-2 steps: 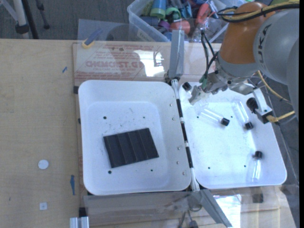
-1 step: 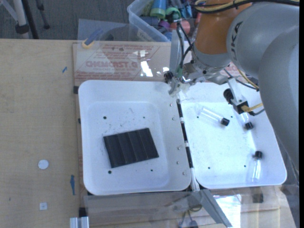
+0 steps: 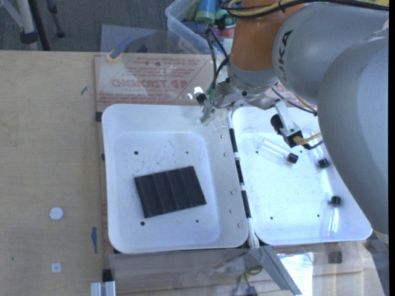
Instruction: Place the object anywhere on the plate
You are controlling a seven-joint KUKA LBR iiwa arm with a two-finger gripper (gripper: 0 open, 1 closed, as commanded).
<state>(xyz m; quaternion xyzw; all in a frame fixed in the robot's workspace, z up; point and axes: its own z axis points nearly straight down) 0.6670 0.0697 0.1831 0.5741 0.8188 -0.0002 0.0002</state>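
A flat black ridged plate point(image 3: 170, 191) lies tilted in the left bin point(image 3: 120, 165), toward its front. In the right bin point(image 3: 352, 227) lie clear tubes with black caps: one point(image 3: 279, 150) near the middle back, another point(image 3: 333, 216) at the front right, and a small black cap point(image 3: 322, 163) between them. My gripper point(image 3: 208, 108) hangs low over the back rim where the two bins meet, under the orange wrist band point(image 3: 259, 32). Something small and pale sits at its tip, too unclear to name.
A clear tub of colourful toys point(image 3: 203, 8) stands behind the bins. A printed board point(image 3: 154, 82) lies behind the left bin. The grey arm point(image 3: 345, 79) covers the right bin's back right. A white disc point(image 3: 56, 213) rests on the bench at left.
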